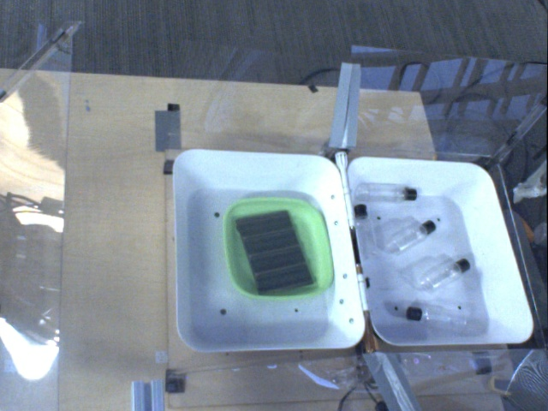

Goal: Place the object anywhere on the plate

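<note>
You are looking down on two white bins side by side on the desk (111, 229). In the left bin (193, 315) sits a green plate (318, 229), square with rounded corners, and a dark ribbed block (272, 252) lies flat on its middle, a little askew, fully inside the rim. The right bin (501, 229) holds four clear vials with black caps: one (385, 193) near the far-left corner, one (409, 233) below it, one (441, 272) lower right of that, and one (435, 316) near the front edge. They lie on their sides, apart from one another.

As for the gripper, you cannot tell its state from this view, so treat it as unknown.

Judged from how things lie, the task looks done if the ribbed block is the object meant: it rests on the plate and nothing touches it. If a vial is meant instead, you are at the very start, with all four in the right bin.

For that case, the next move calls for a reach into the right bin, a grasp across a vial's body, not its cap, then a carry over the divider between the bins. Round clear vials may roll or slip, so check the grasp before lifting, and set down on bare green beside the block.
</note>
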Available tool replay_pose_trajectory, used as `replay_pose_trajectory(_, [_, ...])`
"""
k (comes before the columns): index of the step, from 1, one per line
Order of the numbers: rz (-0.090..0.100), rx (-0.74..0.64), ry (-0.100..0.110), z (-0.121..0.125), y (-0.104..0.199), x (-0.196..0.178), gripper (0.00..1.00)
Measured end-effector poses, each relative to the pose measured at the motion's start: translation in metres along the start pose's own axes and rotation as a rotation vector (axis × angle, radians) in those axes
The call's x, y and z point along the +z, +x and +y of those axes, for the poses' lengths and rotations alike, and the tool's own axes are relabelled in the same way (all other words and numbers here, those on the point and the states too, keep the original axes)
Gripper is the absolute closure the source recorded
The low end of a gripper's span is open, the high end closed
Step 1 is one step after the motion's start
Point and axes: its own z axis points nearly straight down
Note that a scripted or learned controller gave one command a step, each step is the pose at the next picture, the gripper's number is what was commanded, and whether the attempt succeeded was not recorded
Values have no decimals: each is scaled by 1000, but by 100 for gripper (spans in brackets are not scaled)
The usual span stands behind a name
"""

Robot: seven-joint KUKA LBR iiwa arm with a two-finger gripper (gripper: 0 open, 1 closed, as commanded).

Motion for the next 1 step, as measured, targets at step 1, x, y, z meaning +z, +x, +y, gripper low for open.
replay_pose_trajectory(1, [-2, 46, 5, -31, 28, 79, 0])
